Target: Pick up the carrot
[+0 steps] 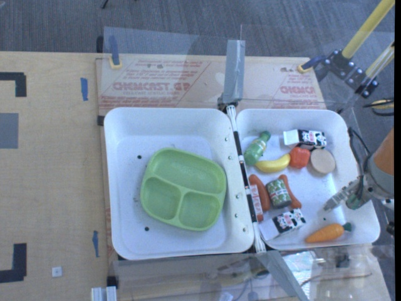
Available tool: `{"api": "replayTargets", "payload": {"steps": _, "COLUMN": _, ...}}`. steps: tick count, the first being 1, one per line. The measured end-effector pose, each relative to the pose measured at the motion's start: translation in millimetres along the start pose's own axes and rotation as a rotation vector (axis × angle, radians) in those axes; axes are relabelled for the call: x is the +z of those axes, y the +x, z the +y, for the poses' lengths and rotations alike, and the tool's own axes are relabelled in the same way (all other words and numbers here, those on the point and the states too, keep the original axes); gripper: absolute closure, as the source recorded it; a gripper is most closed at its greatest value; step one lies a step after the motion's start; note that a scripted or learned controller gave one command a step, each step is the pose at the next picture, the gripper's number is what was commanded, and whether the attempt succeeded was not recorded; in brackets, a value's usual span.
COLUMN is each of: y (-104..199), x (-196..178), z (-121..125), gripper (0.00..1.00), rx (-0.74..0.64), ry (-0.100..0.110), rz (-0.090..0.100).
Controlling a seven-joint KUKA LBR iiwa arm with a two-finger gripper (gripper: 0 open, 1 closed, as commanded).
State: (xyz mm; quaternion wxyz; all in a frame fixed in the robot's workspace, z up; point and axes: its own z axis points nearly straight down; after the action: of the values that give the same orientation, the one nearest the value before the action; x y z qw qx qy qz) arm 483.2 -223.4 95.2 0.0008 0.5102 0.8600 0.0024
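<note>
Carrot point(326, 232), orange with a green tip pointing right, lying nearly flat at the near edge of the right bin point(366, 227), closest to the camera among the loose items. Gripper point(341, 198) above and slightly right of the carrot, apart from it, entering from the right on the grey arm point(382, 168); whether it is open or closed cannot be told, and nothing is seen held in it. Left of the carrot, a small black-and-white carton point(289, 220). Further in, a green-labelled can point(277, 192) lies against red sausage-like pieces point(259, 192). Toward the far side: a yellow banana point(274, 163), a red-orange item point(300, 157), a tan round disc point(322, 162), a green bottle point(257, 146) and a second black-and-white carton point(306, 137). The left bin point(125, 130) holds a light green divided plate point(183, 189) with three compartments. Both bins sit side by side on the tabletop point(44, 168), with a clear sheet over printed board point(156, 80) behind them.
</note>
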Motion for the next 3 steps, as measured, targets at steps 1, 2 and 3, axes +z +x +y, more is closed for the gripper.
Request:
{"api": "replayTargets", "payload": {"steps": 1, "y": 0.5, "x": 0.1, "z": 0.1, "gripper": 0.0, "rx": 0.0, "ry": 0.0, "rz": 0.002}}
{"api": "replayTargets", "payload": {"steps": 2, "y": 0.4, "x": 8.8, "z": -1.9, "gripper": 0.0, "rx": -0.41, "ry": 0.001, "rz": -0.002}}
{"api": "replayTargets", "payload": {"steps": 3, "y": -0.5, "x": -0.4, "z": -1.6, "gripper": 1.0, "rx": -0.403, "ry": -0.001, "rz": -0.003}}
